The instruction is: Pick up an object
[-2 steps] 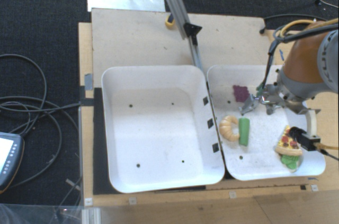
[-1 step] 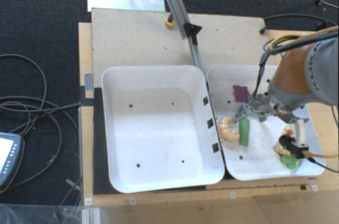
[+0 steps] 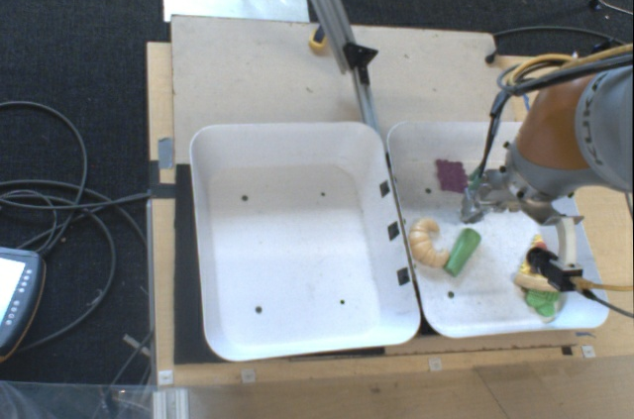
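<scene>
In the right bin (image 3: 594, 313), the pincer (image 3: 474, 209) hangs just above a green cylinder (image 3: 462, 251); I cannot tell its state. A tan curl (image 3: 428, 243) touches the cylinder's left. A purple piece (image 3: 451, 174) lies behind.

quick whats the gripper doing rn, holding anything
Gripper: low in the right bin, just above the green cylinder; open or shut cannot be told, and nothing is seen held.

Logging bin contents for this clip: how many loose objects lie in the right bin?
4 visible: a purple piece near the far side, a tan curved item beside a green cylinder mid-bin, a yellow-green item near the right corner. The arm may hide others.
</scene>
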`<move>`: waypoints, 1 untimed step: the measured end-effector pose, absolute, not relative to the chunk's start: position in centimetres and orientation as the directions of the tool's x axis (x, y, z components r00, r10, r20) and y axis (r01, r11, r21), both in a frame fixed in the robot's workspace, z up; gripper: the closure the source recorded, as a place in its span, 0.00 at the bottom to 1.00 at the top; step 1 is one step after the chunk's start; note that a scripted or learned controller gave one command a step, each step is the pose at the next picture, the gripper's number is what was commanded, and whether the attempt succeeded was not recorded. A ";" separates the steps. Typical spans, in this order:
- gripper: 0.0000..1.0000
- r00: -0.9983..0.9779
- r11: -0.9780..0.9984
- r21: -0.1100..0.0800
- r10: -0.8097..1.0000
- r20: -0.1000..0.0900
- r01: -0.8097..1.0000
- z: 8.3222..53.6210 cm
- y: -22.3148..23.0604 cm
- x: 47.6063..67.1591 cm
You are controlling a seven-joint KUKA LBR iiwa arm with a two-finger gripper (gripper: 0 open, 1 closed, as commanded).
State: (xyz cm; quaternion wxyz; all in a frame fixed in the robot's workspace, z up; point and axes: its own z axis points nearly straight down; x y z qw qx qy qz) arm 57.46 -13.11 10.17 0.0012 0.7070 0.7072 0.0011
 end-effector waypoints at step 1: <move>1.00 -0.004 0.004 0.008 1.000 -0.002 1.000 16.6 -13.3 57.9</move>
